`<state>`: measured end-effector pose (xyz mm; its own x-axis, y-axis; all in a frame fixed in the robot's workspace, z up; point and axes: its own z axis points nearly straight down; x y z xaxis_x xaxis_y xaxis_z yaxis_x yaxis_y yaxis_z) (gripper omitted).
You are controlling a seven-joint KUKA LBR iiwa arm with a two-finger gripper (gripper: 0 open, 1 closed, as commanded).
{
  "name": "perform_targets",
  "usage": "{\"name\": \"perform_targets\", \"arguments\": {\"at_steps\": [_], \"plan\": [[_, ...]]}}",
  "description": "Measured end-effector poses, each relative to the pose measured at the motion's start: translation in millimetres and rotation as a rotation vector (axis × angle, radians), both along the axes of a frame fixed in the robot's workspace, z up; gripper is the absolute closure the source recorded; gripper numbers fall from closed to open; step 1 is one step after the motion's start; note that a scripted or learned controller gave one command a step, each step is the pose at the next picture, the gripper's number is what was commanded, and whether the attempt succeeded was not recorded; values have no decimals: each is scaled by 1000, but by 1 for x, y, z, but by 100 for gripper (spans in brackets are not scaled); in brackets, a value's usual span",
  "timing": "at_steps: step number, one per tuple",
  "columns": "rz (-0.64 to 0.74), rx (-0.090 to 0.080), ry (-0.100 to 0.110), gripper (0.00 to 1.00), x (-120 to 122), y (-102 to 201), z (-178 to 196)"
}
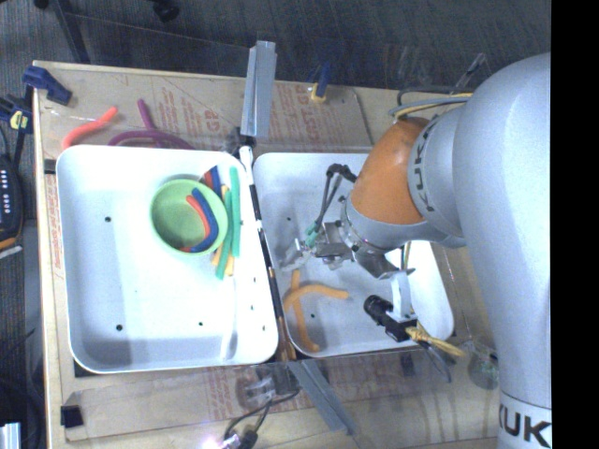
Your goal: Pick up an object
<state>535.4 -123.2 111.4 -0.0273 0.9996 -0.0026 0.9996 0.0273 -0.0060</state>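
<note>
My gripper (311, 242) hangs low over the left part of the right bin (290, 181), below the orange band of the wrist. An orange curved strip (307, 299) lies on the bin floor just below the gripper, apart from it. In the left bin (112, 316) sits a green bowl (183, 215). Curved red, blue, yellow and green strips (227, 224) rest in and against the bowl's right side. I see nothing clearly held at the gripper's tip.
The arm's grey body covers the right side of the right bin. A metal divider bar (258, 82) stands between the bins at the back. An orange strip (89, 127) and a purple tube (150, 138) lie on the bench behind the left bin.
</note>
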Motion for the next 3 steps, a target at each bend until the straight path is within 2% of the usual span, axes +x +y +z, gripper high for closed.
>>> {"name": "perform_targets", "arguments": {"at_steps": [1, 2, 3], "plan": [[-140, 3, -3, 0, 53, -59, 3], [-100, 3, -3, 0, -12, -52, -19], [-22, 3, -3, 0, 11, -76, -2]]}}
